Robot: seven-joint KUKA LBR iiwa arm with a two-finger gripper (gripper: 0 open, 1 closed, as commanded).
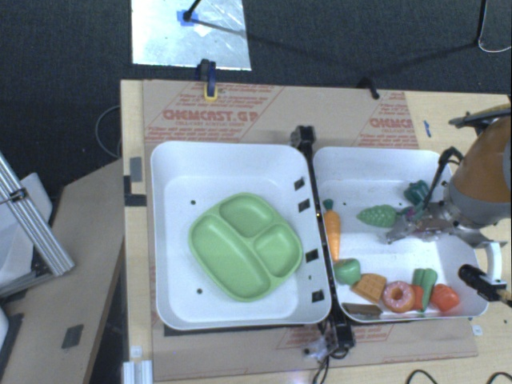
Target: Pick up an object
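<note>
Overhead, the camera view looks down at a slant on two shallow white bins set side by side on a brown bench. The left bin (172, 170) carries a pale green divided plate (245, 246), lying flat a little below its middle with three compartments showing.

The right bin (360, 166) holds a scatter of toy food. An orange carrot (332, 232) lies along the left wall, close to the divider between the bins. Just below it sits a rounded green piece (346, 271), and beside that an orange wedge (370, 286). Along the lower edge follow a pink-frosted doughnut (398, 296), a small green and red piece (423, 282) and a red tomato-like piece (445, 297). Higher up, near the bin's middle, lies a bumpy green vegetable (378, 214), and a dark teal object (416, 191) rests to its upper right.

The arm enters from the right, its orange band above the wrist. The gripper (398, 233) sits low in the right bin, just right of and below the bumpy green vegetable. Whether it is open or closed cannot be told at this angle, and nothing is seen held by it.
</note>
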